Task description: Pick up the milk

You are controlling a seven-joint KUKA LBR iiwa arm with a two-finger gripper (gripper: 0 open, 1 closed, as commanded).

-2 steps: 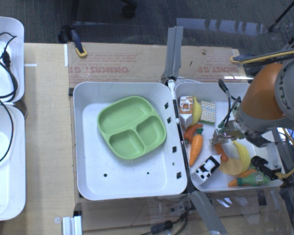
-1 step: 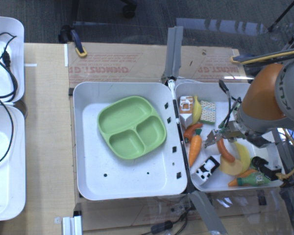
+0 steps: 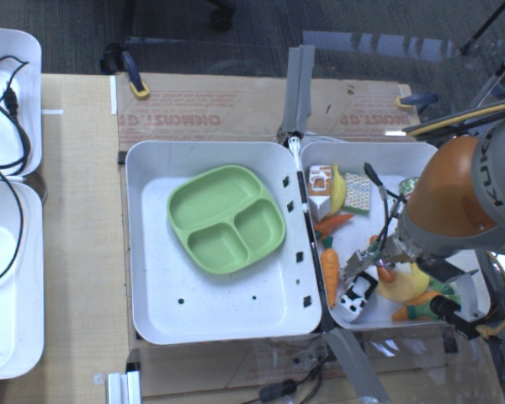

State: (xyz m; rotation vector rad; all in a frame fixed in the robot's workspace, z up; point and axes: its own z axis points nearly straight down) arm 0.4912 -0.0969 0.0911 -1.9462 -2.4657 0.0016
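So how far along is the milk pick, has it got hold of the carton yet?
Done: the arm is over the right bin, with the gripper low among the toy food. In hand: it hangs just above the black-and-white milk carton, which lies at the bin's front beside the carrot. Left: I can't see the carton between the fingers, so the grasp and lift remain.

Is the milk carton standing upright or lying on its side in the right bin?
Lying on its side. The milk carton, cow-spotted, rests lengthwise on the right bin floor beside the carrot.
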